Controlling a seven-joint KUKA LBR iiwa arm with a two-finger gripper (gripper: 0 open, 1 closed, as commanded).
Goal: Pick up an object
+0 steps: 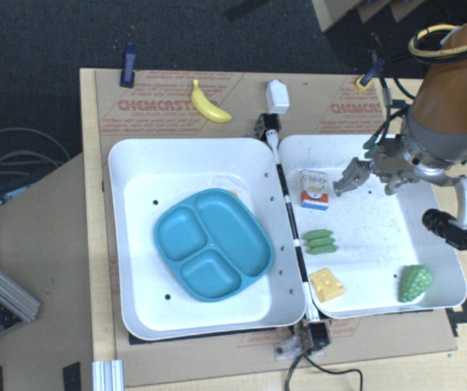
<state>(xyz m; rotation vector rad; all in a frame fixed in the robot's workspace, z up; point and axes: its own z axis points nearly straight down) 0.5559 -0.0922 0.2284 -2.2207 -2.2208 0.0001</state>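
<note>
My gripper [373,180] hangs over the upper middle of the right bin [363,304], its two fingers spread open with nothing between them. Just left of it lies a small white carton with red and blue print [315,191]. Lower in that bin sit a green pea pod [319,241], a yellow cheese wedge [326,284] and a green bunch of grapes [415,283] at the lower right. The grey arm with its orange band [453,88] reaches in from the right.
The left bin [135,169] holds a blue divided plate [211,243]. A yellow banana [208,104], a small white block [277,96] and a blue clip [128,64] lie on the cardboard behind the bins. Cables trail at the far left.
</note>
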